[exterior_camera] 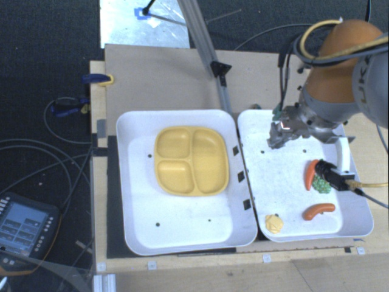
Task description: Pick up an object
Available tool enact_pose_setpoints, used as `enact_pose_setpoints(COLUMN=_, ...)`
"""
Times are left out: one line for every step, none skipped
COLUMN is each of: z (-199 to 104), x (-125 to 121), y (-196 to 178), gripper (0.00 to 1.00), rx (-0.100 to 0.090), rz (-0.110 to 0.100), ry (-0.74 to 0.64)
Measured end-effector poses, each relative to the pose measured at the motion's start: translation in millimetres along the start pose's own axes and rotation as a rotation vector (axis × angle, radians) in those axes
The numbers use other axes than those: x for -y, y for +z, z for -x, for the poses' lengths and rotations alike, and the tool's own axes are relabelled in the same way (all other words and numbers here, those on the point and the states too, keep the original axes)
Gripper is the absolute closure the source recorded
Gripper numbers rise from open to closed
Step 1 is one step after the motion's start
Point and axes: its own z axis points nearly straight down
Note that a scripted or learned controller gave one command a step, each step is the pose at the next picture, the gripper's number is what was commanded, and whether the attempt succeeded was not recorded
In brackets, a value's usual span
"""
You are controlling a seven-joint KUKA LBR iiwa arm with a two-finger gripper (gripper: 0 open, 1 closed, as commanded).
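My gripper (278,136) hangs over the upper left part of the right bin (285,181), with nothing visible in it. An orange carrot with a green leafy end (311,173) lies to its lower right, near the bin's right side. Below the carrot lies an orange sausage-shaped piece (318,211). A small lumpy yellow object (274,223) sits in the bin's near left corner. All three lie apart from the gripper.
The left bin (137,224) holds a yellow divided plate (191,160) with three compartments. A grey metal pole (200,32) slants in from the top toward the gap between the bins. Cables and a control pendant (21,224) lie off the bench at left.
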Motion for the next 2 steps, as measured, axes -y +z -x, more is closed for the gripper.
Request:
enact_pose_setpoints(z=-46, x=-11, y=0, gripper=1.00, rx=0.000, rz=-0.001, ry=0.001)
enact_pose_setpoints(z=-92, x=-30, y=-4, gripper=1.00, rx=0.000, rz=-0.001, ry=0.002)
